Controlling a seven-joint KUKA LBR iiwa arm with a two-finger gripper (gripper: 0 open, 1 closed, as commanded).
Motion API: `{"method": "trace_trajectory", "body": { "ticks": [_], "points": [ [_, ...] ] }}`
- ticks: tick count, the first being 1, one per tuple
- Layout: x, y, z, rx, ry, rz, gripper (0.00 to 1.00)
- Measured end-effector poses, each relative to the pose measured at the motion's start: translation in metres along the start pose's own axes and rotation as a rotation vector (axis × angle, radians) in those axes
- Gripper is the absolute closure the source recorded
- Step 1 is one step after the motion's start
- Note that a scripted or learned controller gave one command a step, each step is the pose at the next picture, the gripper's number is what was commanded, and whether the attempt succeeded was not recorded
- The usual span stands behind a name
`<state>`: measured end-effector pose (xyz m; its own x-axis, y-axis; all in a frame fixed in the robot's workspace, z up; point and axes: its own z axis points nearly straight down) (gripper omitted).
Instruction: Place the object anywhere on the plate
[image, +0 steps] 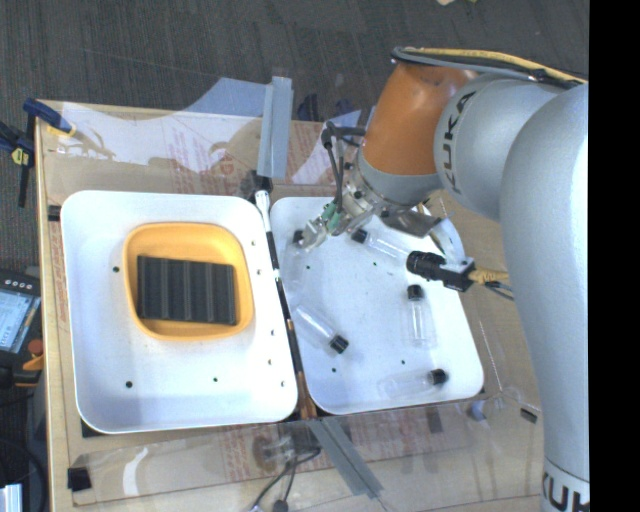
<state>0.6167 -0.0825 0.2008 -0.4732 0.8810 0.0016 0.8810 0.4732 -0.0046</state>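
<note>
Bright, even overhead light, no hard shadows. Both white bins (170, 400) blow out near white, detail lost on their floors. Soft sheen on the grey arm (540, 200) and its orange band (415, 110). Dark floor at top is noisy, grainy. Overall low resolution, slightly soft; clear vials (415, 322) in right bin barely readable, edges faint.

The bench (200, 150) is of pale wood with a clear sheet on top. Around it lies dark grey carpet (150, 50). A small device with a screen (15, 315) sits at the left edge.
</note>
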Motion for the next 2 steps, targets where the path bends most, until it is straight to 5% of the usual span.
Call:
{"method": "trace_trajectory", "body": {
  "ticks": [1,2],
  "points": [
    [0.0,0.0,0.0,0.0,0.0,0.0,0.0],
    [0.072,0.043,0.003,-0.001,0.0,-0.16,0.0]
  ]
}}
